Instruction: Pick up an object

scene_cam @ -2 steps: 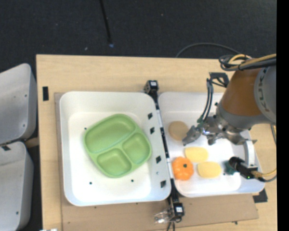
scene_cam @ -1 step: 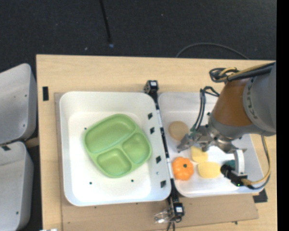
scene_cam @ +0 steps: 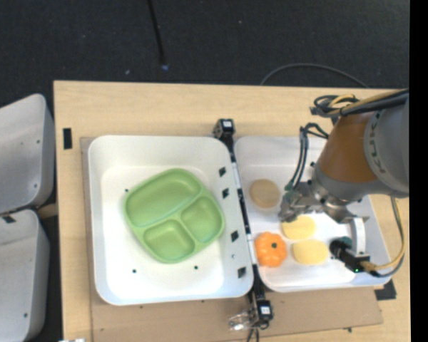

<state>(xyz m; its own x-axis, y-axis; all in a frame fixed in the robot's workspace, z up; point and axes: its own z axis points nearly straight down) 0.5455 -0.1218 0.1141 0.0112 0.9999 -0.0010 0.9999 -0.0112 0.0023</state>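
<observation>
Two white bins [scene_cam: 100, 212] were seen on a wooden bench [scene_cam: 71, 112]. Low in the right bin, the gripper [scene_cam: 294, 209] was poised just above a pale yellow piece [scene_cam: 299, 228]; nothing had been lifted yet. Its opening could not be told.

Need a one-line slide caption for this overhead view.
Gripper low over yellow pieces in the right bin; green tray in the left.

Wooden bench [scene_cam: 71, 112] carries two white bins [scene_cam: 100, 191], seemingly touching along their inner edges.
</observation>
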